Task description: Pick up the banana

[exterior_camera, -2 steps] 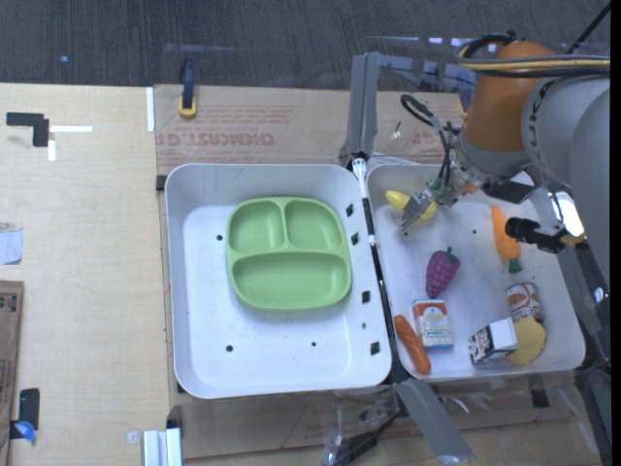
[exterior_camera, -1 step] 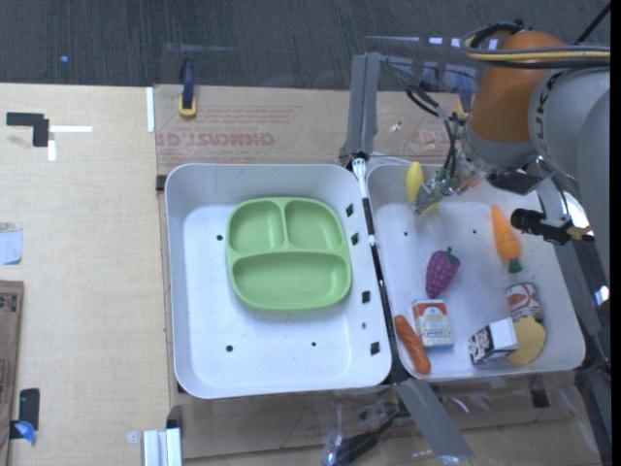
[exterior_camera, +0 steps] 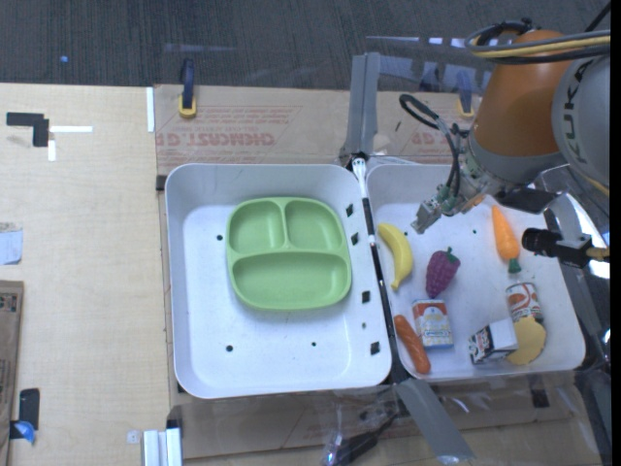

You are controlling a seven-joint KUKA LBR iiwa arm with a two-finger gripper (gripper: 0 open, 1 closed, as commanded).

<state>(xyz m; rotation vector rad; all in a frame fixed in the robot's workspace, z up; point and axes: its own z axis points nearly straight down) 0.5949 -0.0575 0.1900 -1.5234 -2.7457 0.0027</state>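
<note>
Banana (exterior_camera: 396,252) lies at the right bin's (exterior_camera: 572,289) left wall beside the purple grapes (exterior_camera: 441,271), your gripper (exterior_camera: 430,214) hovers just above-right, jaws' state can't tell; likely light, stiff, slick plastic, so pinch across mid-curve.

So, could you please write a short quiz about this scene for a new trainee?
1. True or false: the yellow curved banana lies in the right white bin.
2. Which item lies nearest the banana on its right?
A. purple bunch of grapes
B. orange carrot
C. green divided plastic plate
3. Fill in: the claw of the arm is seen above the ____ bin.

Key:
1. True. It lies near that bin's left wall.
2. A. The carrot lies farther right; the plate is in the left white bin.
3. Right. It is seen up and right of the banana.
</note>
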